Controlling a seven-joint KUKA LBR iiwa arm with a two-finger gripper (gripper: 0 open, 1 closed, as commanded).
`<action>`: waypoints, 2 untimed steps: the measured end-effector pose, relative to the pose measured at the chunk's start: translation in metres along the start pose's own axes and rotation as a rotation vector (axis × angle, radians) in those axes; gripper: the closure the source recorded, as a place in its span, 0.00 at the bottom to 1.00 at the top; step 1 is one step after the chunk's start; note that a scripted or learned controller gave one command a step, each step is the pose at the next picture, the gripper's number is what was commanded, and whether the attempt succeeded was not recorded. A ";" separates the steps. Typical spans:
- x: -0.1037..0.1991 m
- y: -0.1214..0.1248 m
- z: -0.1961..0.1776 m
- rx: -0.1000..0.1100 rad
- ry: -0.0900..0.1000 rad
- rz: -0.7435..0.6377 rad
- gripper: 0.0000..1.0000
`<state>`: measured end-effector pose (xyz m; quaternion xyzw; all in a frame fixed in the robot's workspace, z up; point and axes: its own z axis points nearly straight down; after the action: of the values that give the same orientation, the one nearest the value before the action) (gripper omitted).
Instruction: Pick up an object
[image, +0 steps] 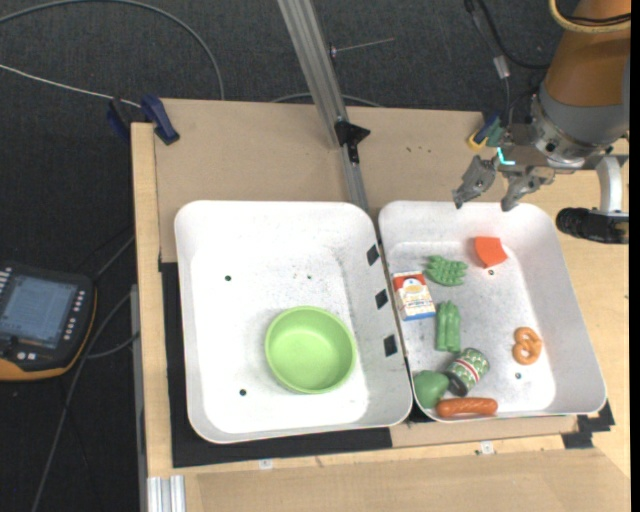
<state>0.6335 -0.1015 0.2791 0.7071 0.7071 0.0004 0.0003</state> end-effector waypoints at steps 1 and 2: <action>0.000 0.000 0.000 0.000 0.000 0.000 0.00; 0.002 -0.001 0.063 0.006 0.000 -0.001 0.00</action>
<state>0.6325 -0.0992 0.2165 0.7069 0.7073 -0.0015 -0.0017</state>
